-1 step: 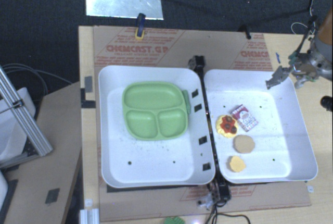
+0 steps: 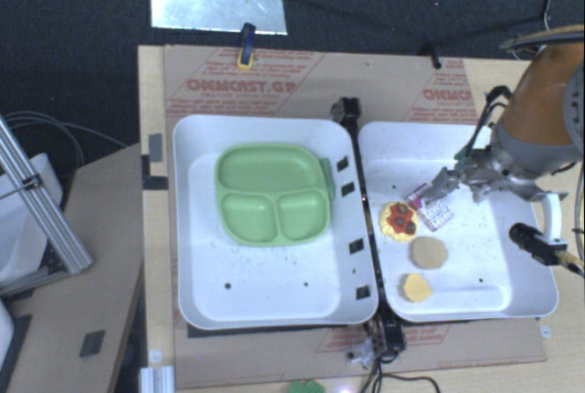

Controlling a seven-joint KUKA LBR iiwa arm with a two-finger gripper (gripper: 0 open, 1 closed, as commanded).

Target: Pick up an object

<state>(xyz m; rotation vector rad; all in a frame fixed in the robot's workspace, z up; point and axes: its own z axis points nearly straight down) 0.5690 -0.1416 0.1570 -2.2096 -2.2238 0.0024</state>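
Camera view: gripper (image 2: 437, 188) low in right bin (image 2: 521, 295), centre-right of frame, fingertips at a small pink packet (image 2: 430, 206); finger opening and any hold cannot be told. Packet lies just beside pizza-like toy (image 2: 399, 221). Judged light, thin, crinkly, slippery; best pinched across its short edges.

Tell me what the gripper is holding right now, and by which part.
Cannot be told. The gripper sits low over a small clear packet in the right bin, but no grip is visible.
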